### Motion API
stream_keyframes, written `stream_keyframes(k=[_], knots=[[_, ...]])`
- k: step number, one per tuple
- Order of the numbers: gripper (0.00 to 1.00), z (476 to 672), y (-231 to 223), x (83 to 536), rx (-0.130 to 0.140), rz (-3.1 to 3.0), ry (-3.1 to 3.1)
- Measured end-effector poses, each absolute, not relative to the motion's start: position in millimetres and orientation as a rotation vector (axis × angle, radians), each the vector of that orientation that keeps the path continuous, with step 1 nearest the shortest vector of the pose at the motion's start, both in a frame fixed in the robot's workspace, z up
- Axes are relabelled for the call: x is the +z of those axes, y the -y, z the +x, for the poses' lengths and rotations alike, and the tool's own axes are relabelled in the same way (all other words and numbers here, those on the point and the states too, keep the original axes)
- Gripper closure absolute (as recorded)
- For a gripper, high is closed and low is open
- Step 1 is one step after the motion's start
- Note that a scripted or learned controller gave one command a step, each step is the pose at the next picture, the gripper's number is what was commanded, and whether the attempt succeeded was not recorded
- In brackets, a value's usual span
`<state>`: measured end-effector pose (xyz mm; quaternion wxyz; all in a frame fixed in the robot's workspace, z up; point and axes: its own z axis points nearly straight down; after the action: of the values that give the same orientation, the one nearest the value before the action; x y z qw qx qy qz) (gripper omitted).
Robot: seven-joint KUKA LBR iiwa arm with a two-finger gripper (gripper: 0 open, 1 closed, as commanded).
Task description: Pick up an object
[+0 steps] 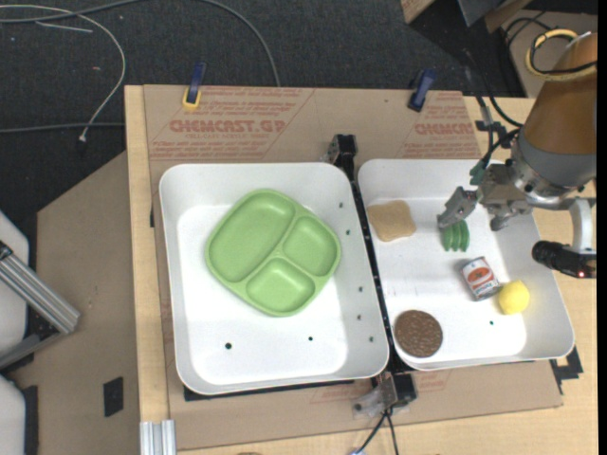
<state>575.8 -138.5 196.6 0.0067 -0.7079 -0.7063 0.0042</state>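
My gripper [479, 212] hovers over the upper middle of the right bin [545, 335], its two fingers spread apart and nothing between them. A small green ribbed object [456, 238] lies just below the left finger [457, 207], beside it rather than in the grasp. A tan bread-like piece [392, 221] rests at the bin's upper left. A little red and white can [481, 278] and a yellow lemon-like ball [513, 298] sit lower right of the gripper. A brown round disc [418, 333] lies at the bin's front left.
The left bin [190, 339] holds a green divided plate [273, 251]. A black clamp [342, 148] sits between the bins at the back. The arm's orange band [564, 93] rises at the right, with cables behind it.
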Motion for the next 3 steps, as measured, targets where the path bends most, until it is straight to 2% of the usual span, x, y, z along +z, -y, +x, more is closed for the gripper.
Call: stream_keyframes(k=[1, 3], knots=[[0.0, 579.0, 138.1, 204.3, 0.0, -2.219, 2.221], [0.0, 569.5, 133.2, 117.3, 0.005, -2.216, 2.217]])
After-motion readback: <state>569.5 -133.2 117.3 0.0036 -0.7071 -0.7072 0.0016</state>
